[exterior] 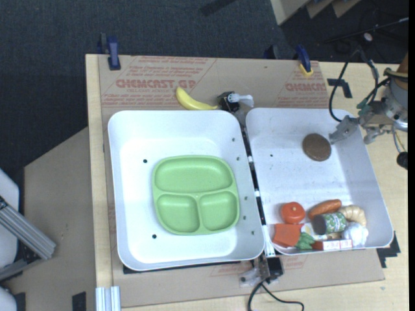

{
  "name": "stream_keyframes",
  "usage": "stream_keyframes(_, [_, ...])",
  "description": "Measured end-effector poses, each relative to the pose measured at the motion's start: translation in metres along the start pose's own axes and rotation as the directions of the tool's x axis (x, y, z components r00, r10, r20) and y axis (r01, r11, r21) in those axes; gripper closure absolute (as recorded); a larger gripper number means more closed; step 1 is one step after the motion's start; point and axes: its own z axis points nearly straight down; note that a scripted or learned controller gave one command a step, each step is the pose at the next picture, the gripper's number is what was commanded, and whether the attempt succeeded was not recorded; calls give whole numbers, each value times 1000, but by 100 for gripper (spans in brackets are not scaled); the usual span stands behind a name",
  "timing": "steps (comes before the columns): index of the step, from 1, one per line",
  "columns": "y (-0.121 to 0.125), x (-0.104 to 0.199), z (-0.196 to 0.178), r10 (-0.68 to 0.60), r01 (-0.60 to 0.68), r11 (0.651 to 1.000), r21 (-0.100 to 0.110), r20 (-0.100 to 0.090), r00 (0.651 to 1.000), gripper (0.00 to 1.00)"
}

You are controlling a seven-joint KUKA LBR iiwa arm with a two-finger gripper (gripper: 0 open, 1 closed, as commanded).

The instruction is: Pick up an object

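The right bin (363,173) holds a brown round disc (317,147) lying alone near its far side. A cluster sits at the bin's near edge: a red tomato (293,212), a reddish sausage (324,207), a dark can with a green label (332,223), an orange-red block (285,234) and a pale lumpy item (355,214). My gripper (347,129) is low over the right bin's far right rim, just right of the brown disc and apart from it. Nothing shows in its grasp.
In the left bin (130,173) lies a green divided plate (194,194). A yellow banana (193,101) and a small black-and-white item (233,100) rest on the board behind the bins. Cables hang at the right by the arm (394,109).
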Motion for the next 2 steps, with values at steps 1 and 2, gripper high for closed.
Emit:
stream_keyframes(1, [28, 26, 106, -2, 2, 1000, 9, -5, 1000, 0])
stream_keyframes(2, [64, 27, 101, -1, 1, 1000, -2, 0, 1000, 0])
